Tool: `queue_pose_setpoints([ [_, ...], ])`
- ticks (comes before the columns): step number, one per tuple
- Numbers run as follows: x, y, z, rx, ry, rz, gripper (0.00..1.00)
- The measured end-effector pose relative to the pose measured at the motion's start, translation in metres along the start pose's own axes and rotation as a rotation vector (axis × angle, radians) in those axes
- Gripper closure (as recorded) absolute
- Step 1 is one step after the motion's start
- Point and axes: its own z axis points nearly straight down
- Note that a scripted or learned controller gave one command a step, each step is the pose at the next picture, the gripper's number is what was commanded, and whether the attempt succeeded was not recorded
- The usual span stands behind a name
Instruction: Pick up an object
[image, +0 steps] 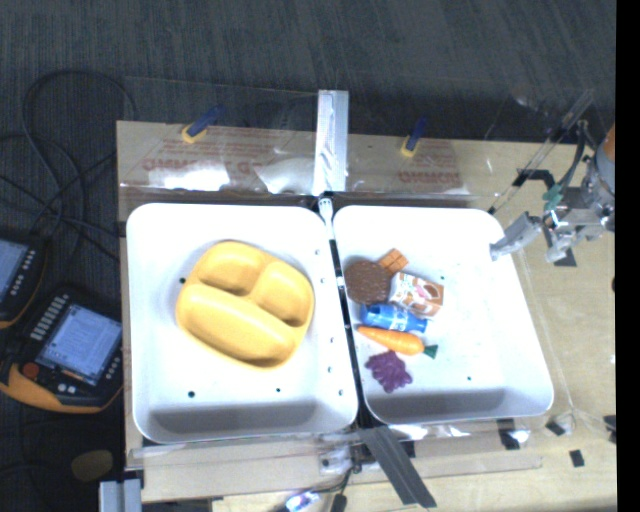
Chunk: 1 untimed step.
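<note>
Objects to pick: six small items are sitting bunched in the right bin (500, 330), against its left wall; none is being held.
Left bin (150, 330): one big yellow bread-shaped toy (245, 302) is lying near its middle, long axis running upper left to lower right.
Cluster count: one brown round cookie (366, 281), one orange wafer (393, 261), one white-and-red packet (417, 293), one blue wrapper (397, 318), one carrot (392, 340), one purple grape bunch (390, 372).
Carrot axis: lying almost left-right, green tip pointing right.
Bins: two, sitting side by side on the worktop (580, 340).
Gripper (560, 235): hanging at the far right, outside the right bin's upper right corner, above the worktop.
Jaws: too small and blurred, cannot tell if spread or closed; nothing visibly between them.
Key relation: cluster is lying left and lower in the camera view from the jaws, well apart, across the bare right half of the bin.
Likely need: arm reaching leftward and down; carrot or grape bunch looks least crowded.
</note>
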Motion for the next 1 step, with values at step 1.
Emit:
queue_pose_setpoints([
  [1,0.0484,0.0029,0.1389,0.002,0.002,-0.04,0.0],
])
